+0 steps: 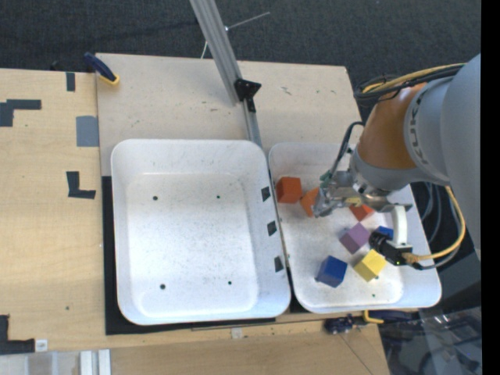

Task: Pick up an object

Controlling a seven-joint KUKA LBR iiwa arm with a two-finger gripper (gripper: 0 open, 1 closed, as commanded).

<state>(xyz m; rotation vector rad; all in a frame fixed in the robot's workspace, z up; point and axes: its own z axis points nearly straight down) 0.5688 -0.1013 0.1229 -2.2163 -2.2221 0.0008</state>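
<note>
The right bin (pixel 312 303) holds several small blocks. An orange cube (pixel 289 189) sits near its upper left. A second orange piece (pixel 309 201) lies just right of it, right under my gripper (pixel 323 202), which hangs low over the bin's middle. Further down lie a purple block (pixel 355 237), a blue cube (pixel 331 271) and a yellow block (pixel 370 265). A red piece (pixel 361 210) peeks out beside the wrist. The grey arm with its orange band (pixel 391 135) comes in from the right and hides part of the bin.
The left bin (pixel 187 233) stands beside the right one, sharing a raised rim. A slanted metal pole (pixel 223 49) crosses the top of the bench. Cables loop along the right bin's right side (pixel 437 244). A blue and yellow tool (pixel 101 67) lies far upper left.
</note>
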